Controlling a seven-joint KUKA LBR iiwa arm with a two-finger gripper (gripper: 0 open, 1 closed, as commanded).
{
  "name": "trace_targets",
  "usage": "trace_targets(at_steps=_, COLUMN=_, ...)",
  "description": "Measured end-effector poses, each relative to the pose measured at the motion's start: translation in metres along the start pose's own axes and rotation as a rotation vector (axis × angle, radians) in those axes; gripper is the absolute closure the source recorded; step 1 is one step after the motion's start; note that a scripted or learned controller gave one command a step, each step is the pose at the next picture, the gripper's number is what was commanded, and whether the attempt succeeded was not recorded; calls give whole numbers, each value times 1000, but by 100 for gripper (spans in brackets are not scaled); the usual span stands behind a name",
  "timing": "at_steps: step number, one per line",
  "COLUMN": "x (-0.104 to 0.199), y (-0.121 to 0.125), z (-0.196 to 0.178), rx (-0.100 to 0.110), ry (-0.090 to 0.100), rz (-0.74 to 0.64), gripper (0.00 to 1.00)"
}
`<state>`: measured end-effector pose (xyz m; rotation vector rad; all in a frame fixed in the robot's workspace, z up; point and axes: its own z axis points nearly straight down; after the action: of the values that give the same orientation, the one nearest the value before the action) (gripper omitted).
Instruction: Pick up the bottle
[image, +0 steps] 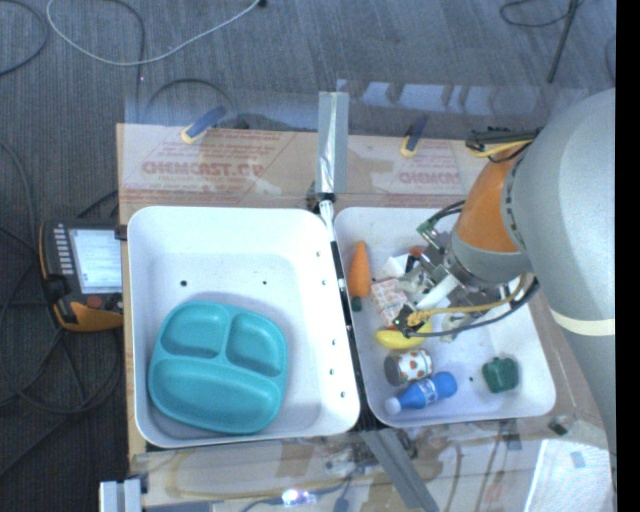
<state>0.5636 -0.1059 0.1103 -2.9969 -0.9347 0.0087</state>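
Two white bins sit side by side on a cardboard bench. Left bin (150, 240) has a teal tray (218, 367). Right bin (535, 385) holds the bottle (422, 392) near its front edge. It lies flat, long way running left to right, white cap to the left and a bit toward the front. A can (409, 366) touches it behind. The gripper (412, 318) hangs by a banana (398, 338), well behind the bottle.

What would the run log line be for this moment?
arm: over right white bin | gripper: above yellow banana | blue plastic bottle: lying near front wall, not grasped
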Motion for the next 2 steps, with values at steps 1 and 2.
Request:
trace_targets(at_steps=1, x=-9, y=20, z=6, rx=-6, ry=7, rz=-183, gripper=0)
trace_targets(at_steps=2, x=-53, y=-14, z=-42, rx=3, ry=2, rz=-107, gripper=0)
